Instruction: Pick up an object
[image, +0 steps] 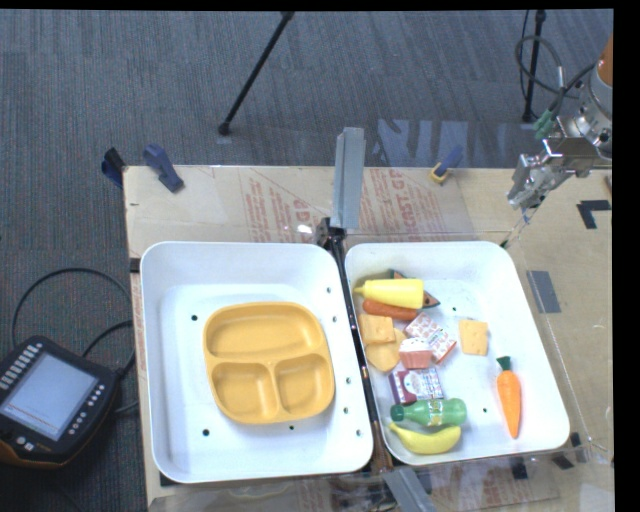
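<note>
Down at the lower edge of the right bin (530, 300) lies a yellow toy banana (427, 438), touching a green bottle (430, 411). Off to the lower right, apart from the heap, sits a toy carrot (509, 398); it looks light, hard plastic, probably slick, best pinched across its thick orange middle. The gripper (530, 185) hangs at the upper right of the frame, outside the bin, touching nothing; how it is set I cannot tell.

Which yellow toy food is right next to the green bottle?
The banana, at the right bin's near edge, touching the green bottle. The corn lies at the far end.
</note>
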